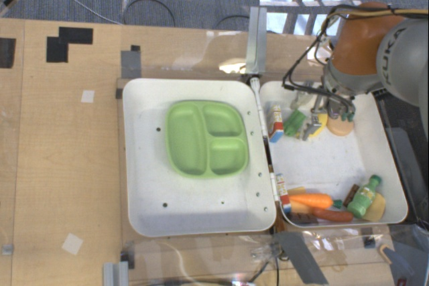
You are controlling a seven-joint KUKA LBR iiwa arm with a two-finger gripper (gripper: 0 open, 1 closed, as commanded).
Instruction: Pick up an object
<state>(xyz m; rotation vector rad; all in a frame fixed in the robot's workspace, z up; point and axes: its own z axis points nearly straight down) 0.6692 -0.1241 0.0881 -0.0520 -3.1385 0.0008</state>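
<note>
Pick not yet made: the pincer is low in the right bin's far end, nothing visibly held.

Well to the pincer's left, the left shallow white bin [144, 211] holds a light green divided plastic plate [204, 138], untouched. Just left of the pincer lie a small upright tube with a red cap [276, 124] and a green leafy toy piece [294, 122]. The pincer [315, 125] hangs below the grey arm with its orange band [358, 37], close over a yellow piece [322, 120] and beside a round tan piece [340, 126]; whether it is open or closed cannot be told. Nearer the camera, well apart from the pincer in the right white bin [335, 157], sit an orange toy carrot [310, 199], a red sausage-shaped toy [332, 216] and a small green bottle [363, 195]. Grasp and lift appear to remain.
</note>
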